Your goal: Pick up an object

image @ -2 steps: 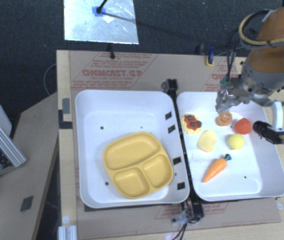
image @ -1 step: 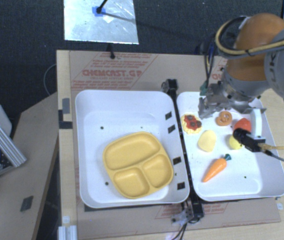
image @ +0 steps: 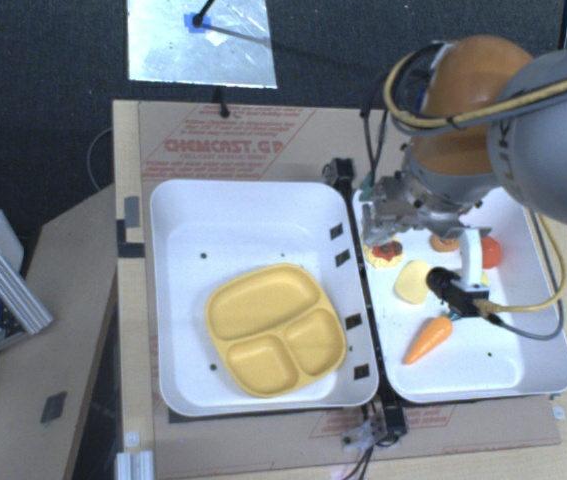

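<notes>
The table [image: 73,258] is carrying two shallow white bins side by side, and the grey arm [image: 553,138] is reaching in from the right over the right bin [image: 493,368]. The left bin [image: 253,190] is holding just a yellow divided plate [image: 275,328], lying flat near its front. In the right bin an orange carrot [image: 428,340] is lying at a slant toward the front, with a pale yellow lump [image: 413,281] just behind it. A red and white piece [image: 481,253] is sitting farther to the right. A small red and orange piece [image: 385,254] is resting close to the wall that the two bins share. The claw [image: 381,223] is hanging just above that small piece, hard by the shared wall. I cannot tell how wide it is standing, and nothing is showing in its grip. To my eye the arm is lining up over a target, with the pick not yet made, and the small red and orange piece looks like the likeliest choice. The next move is calling for a straight drop onto it. The claw needs to be keeping clear of the bin wall, then closing firmly before lifting.
</notes>
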Available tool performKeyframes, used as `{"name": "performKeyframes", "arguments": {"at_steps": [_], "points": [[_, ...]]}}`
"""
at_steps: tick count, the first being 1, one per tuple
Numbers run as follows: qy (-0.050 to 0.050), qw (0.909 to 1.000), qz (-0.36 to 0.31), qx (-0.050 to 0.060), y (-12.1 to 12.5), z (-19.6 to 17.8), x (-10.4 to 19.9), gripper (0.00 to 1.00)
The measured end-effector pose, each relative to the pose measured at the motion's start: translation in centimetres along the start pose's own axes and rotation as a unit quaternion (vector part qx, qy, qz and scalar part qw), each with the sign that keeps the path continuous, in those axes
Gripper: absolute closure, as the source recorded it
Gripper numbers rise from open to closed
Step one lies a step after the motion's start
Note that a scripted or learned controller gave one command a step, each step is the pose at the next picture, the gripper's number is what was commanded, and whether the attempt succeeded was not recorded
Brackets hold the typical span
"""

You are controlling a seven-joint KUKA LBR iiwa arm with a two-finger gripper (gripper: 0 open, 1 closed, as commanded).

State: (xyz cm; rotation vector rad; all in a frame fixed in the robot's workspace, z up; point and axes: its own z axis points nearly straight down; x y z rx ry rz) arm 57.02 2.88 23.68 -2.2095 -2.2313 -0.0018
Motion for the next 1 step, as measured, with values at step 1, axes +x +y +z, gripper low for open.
{"name": "performKeyframes", "arguments": {"at_steps": [1], "points": [[0.0,1.0,0.0,0.0,0.03,1.17,4.64,1.0]]}}
